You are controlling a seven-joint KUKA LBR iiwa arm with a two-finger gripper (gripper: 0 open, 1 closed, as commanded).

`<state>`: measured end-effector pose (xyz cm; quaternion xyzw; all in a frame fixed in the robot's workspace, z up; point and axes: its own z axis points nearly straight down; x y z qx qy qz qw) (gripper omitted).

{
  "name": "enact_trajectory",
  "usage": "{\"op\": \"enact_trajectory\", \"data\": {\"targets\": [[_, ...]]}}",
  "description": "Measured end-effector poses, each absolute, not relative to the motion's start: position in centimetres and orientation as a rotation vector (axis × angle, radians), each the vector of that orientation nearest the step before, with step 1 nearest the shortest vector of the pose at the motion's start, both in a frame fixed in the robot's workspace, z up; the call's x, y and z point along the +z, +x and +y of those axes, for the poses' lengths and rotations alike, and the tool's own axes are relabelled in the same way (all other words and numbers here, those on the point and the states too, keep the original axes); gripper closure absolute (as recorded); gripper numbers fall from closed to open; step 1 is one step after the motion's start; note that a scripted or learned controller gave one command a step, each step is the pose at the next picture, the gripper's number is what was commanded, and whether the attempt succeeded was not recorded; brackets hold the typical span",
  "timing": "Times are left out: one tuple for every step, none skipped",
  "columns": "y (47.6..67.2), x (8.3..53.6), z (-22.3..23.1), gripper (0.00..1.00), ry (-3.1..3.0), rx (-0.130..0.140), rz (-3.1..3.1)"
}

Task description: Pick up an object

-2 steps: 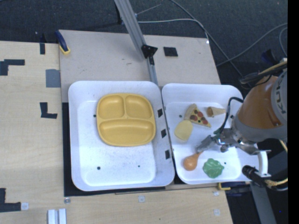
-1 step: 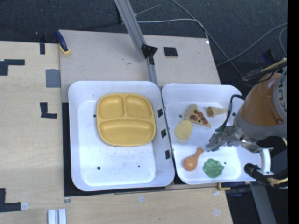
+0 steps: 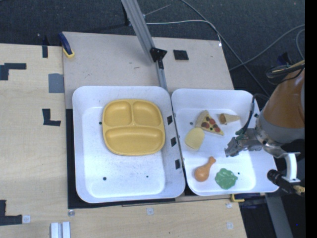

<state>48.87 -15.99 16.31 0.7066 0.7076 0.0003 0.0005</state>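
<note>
You had the gripper [image 3: 237, 147] hanging low over the right bin [image 3: 247, 99], near that bin's right wall, and from this slanted view I couldn't tell what its grasp was doing — nothing showed caught in it. Five small toy foods lay in that bin: one pizza slice [image 3: 209, 123] and one small brown-and-cream piece [image 3: 228, 118] toward the far edge, one pale yellow lump [image 3: 194, 139] just beside the pizza on its near side, one drumstick [image 3: 204, 170] and one green leafy piece [image 3: 226, 178] toward the near edge. The left bin [image 3: 84, 148] held one yellow divided plate [image 3: 133, 127], set toward its far edge. I'd judge all of these to be light, stiff plastic, likely a bit slick. The drumstick looked the easiest take — you'd close across its narrow shaft. The pizza slice lay flat and thin, so it would probably slip. The green piece sat nearest the gripper, and its bumpy body should give some bite.
</note>
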Motion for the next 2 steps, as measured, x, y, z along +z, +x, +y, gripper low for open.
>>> {"op": "enact_trajectory", "data": {"targets": [[49.5, 22.5, -16.1, 1.0, 2.216, 0.004, 2.22], [49.6, 24.9, -16.1, 1.0, 2.218, 0.002, 2.222]]}}
